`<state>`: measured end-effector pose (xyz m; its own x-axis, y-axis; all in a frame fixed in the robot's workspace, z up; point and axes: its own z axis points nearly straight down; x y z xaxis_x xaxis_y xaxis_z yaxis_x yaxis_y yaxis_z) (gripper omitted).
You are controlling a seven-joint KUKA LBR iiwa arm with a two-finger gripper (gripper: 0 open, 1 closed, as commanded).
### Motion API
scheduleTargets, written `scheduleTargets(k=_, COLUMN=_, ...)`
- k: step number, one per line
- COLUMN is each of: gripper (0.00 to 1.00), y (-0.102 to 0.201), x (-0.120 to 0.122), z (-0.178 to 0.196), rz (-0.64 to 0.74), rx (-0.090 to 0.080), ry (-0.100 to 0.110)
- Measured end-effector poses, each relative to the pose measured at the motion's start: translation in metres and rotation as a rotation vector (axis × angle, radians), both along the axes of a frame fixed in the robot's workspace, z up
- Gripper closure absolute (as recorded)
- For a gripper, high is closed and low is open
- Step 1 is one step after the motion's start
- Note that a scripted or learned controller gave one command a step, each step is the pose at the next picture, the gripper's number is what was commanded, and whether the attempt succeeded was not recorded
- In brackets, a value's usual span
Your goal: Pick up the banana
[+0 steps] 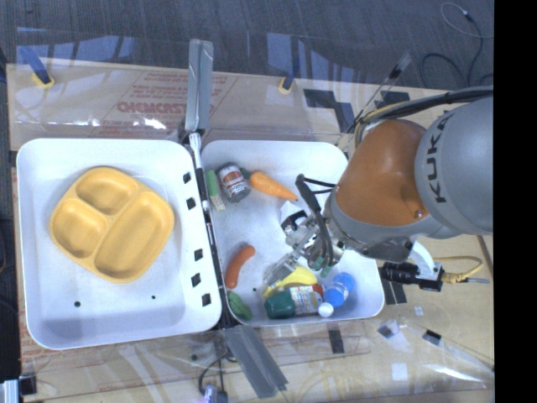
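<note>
A yellow divided plate sits in the middle of the left bin, three compartments showing, well apart from everything else; a row of black marks runs down the ridge where the two bins meet; in the right bin a small can lies near the far left corner, tilted, with a carrot just beside it toward the bin's far edge; lower along the left wall lies a reddish sausage, and a green object rests in the near left corner; the banana lies near the right bin's near edge, its yellow partly hidden, pressed against a dark green bottle with a white cap and a blue object that crowd the near right corner; the gripper is down inside the right bin directly above and touching or nearly touching the banana's far side, its metal parts overlapping the fruit; whether its fingers are spread or closed cannot be made out amid the clutter, and no object can be seen held between them; the grey arm's orange band looms over the bin's right edge.
</note>
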<state>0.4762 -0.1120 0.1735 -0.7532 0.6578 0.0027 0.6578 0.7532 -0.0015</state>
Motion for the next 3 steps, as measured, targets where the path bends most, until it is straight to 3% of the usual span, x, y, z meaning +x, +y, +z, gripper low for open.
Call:
scheduleTargets(k=1, gripper=0.00, y=0.024, x=0.017, z=0.108, rz=0.330, rx=-0.002, ry=-0.006)
scheduleTargets(k=2, gripper=0.00, y=-0.022, x=0.006, z=-0.001, rz=0.280, rx=0.000, ry=0.000)
scheduleTargets(k=3, gripper=0.00, y=-0.011, x=0.000, z=-0.083, rz=0.315, rx=0.001, ry=-0.001)
